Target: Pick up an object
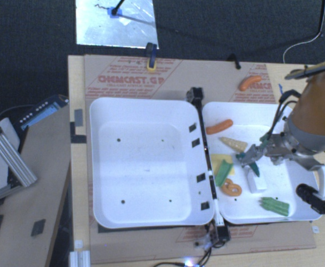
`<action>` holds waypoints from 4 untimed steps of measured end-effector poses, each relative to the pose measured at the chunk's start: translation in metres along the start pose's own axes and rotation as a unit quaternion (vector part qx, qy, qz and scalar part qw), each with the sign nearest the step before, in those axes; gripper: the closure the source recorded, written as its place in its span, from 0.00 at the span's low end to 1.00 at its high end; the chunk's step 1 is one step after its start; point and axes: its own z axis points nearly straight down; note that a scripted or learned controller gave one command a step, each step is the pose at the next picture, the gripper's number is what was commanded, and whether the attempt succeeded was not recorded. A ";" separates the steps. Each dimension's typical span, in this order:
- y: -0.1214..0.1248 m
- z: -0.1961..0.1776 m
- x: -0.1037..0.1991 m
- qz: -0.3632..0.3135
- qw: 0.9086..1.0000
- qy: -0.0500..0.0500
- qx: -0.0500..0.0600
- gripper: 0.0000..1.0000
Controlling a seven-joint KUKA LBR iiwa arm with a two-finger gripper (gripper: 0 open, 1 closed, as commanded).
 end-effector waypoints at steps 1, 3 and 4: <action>-0.012 0.107 0.009 0.000 1.000 -0.001 -0.003 0.00; 0.084 0.099 -0.044 -0.001 1.000 -0.009 -0.019 1.00; 0.003 0.127 0.000 0.001 1.000 0.002 0.004 1.00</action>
